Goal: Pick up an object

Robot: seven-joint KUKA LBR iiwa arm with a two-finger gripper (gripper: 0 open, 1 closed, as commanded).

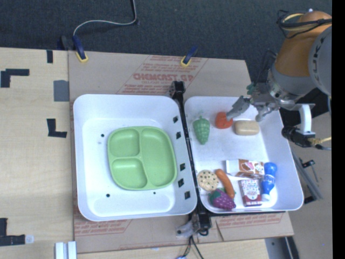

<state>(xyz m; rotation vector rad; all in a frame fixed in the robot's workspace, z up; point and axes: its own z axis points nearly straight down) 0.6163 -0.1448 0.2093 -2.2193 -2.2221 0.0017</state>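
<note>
My gripper [249,111] hangs over the back of the right bin [288,161], open, with nothing between its fingers. Its left finger [236,111] points down toward a red tomato-like toy [222,121]. A tan bread roll [246,127] lies just below the gripper. A green ridged vegetable [201,130] sits near the bin's left wall. Along the front lie a cookie [206,180], a carrot [225,183], purple grapes [222,199], two small printed boxes [250,191] and a blue bottle [268,179].
The left bin [89,123] holds a green divided plate [142,157]. A black divider [183,139] runs between the two bins. Cardboard [156,74] lies under them, with clamps at its back edge. The arm's orange band [302,47] rises at the upper right.
</note>
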